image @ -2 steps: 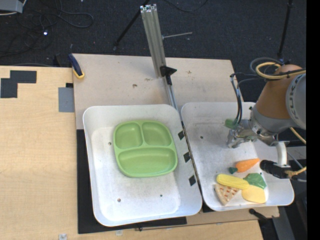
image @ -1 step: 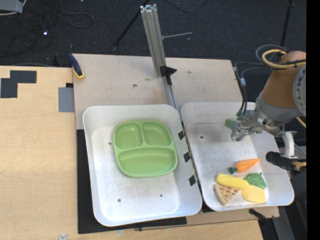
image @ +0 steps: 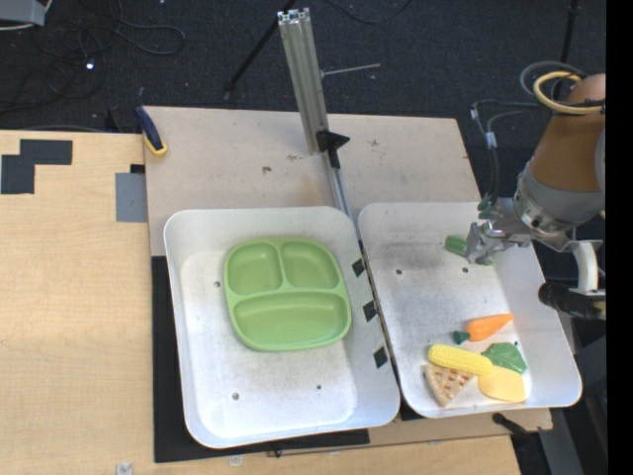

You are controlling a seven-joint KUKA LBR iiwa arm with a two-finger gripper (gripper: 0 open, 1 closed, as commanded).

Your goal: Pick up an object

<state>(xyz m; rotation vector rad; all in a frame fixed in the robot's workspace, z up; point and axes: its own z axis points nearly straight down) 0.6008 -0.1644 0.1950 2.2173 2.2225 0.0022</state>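
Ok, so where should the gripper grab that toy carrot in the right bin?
Probably mid-body on the carrot, coming straight down, closing across its narrow width. It lies flat, slightly apart from the corn and the other toys below it, so its long sides look free.

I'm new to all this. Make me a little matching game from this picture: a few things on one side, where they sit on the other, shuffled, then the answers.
Things:
1. green divided plate
2. toy carrot
3. toy corn cob
4. claw

Places:
A. over the upper part of the right bin
B. in the left bin
C. right bin, just above the green piece
D. right bin, lying across the wedge-shaped piece

Pairs: 1-B, 2-C, 3-D, 4-A
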